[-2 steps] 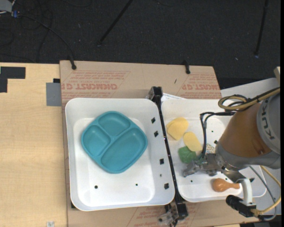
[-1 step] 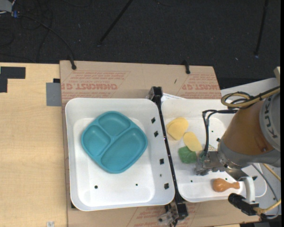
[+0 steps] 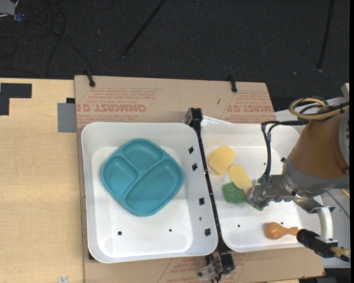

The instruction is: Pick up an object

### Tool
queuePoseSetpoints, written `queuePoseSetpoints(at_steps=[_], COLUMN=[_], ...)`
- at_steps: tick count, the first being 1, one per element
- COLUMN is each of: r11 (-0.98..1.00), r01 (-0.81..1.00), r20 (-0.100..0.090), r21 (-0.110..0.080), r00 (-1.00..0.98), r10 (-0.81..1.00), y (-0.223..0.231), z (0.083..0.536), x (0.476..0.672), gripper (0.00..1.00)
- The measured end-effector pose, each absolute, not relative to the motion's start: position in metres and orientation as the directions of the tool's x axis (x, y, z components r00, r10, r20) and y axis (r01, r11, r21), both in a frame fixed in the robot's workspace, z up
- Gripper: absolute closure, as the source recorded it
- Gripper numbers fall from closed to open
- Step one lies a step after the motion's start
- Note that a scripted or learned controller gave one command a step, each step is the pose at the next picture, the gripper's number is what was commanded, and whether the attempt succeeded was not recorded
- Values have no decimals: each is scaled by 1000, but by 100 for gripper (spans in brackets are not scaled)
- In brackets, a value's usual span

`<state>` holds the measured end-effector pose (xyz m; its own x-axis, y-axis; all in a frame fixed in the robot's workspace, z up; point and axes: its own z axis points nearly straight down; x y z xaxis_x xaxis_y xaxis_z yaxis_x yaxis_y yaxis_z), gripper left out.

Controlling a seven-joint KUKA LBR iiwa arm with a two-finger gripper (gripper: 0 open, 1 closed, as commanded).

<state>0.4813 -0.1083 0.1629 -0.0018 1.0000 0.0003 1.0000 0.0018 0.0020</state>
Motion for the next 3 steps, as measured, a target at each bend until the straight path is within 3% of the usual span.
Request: queuePoseSetpoints(at_steps=[3], r11=[1], r01=[1000], r20=[0], r21=[0], r00=[-1], r10=[1000], y=[-110], z=[298], x=[485], gripper=[100])
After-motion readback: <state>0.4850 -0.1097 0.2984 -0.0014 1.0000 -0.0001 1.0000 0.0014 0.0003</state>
